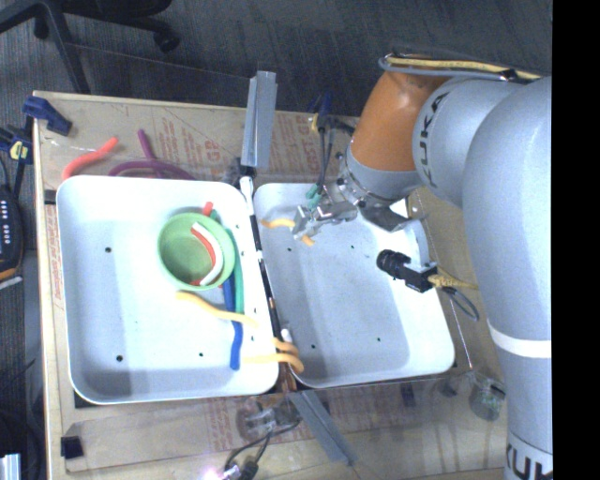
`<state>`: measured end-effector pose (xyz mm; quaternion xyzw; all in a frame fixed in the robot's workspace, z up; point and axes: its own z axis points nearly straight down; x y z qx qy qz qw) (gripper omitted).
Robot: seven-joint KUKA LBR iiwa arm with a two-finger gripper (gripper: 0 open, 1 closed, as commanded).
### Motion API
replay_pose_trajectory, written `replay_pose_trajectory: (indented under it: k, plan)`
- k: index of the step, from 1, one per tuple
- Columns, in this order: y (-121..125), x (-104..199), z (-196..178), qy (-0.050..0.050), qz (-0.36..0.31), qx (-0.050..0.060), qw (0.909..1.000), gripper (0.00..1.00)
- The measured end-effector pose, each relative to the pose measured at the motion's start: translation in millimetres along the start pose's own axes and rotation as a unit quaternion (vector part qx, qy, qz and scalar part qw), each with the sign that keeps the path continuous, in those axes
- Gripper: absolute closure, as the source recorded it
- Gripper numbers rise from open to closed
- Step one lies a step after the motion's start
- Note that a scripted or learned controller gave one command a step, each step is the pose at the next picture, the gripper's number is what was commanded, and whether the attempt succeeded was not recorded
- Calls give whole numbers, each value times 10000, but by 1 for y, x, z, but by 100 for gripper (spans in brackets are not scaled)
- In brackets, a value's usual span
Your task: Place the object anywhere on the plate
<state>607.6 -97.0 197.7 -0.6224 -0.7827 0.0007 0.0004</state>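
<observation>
Grey KUKA arm [506, 187] with lettering, orange wrist band [394, 127], and metallic end effector [314, 217].

I see my arm [487, 187] reaching in from the right, wrist bent down, end effector [314, 217] hanging low.

I am looking into a robotics lab, not a home or a shop. The large grey KUKA arm with an orange band [441, 122] carries its maker's name on the casing, and it reaches over a rough plywood counter [169, 127] with printed red lettering on its bare surface. Two shallow white plastic bins [94, 309] sit side by side on it, held by grey metal rails [259, 117]. A blue clamp [45, 112] grips the counter's far left corner, loose cables [248, 445] trail at the near edge, and an office chair's black wheeled base [103, 23] stands on the dark carpet beyond.
</observation>
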Motion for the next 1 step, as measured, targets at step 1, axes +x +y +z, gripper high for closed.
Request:
replay_pose_trajectory:
  k: [1]
  plan:
    - [0, 0, 0, -1, 0, -1, 10000, 0]
